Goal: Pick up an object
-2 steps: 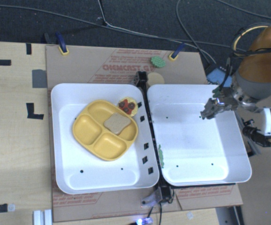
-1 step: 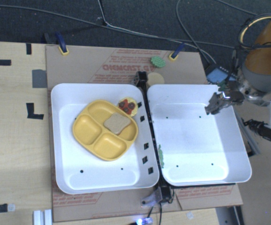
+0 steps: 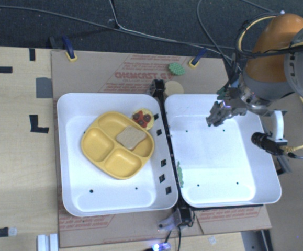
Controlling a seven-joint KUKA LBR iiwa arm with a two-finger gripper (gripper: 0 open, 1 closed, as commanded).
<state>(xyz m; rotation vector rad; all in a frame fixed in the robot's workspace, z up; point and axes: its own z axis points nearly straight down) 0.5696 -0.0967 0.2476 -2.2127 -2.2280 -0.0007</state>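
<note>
A yellow divided plate [image 3: 105,149] lies in the left bin [image 3: 75,192]. A tan slice of toast [image 3: 130,137] rests in its upper right section. A small dark red toy [image 3: 142,118] sits at the plate's top right corner. My gripper [image 3: 215,118] hangs over the upper part of the right bin [image 3: 245,192], far to the right of the plate. Its dark fingers point down and left with nothing visible between them.
A small green piece [image 3: 179,169] lies at the left wall of the right bin. A green dotted disc [image 3: 176,68] and a pale round thing [image 3: 174,87] lie on the cardboard behind the bins. Black cables cross the dark background above.
</note>
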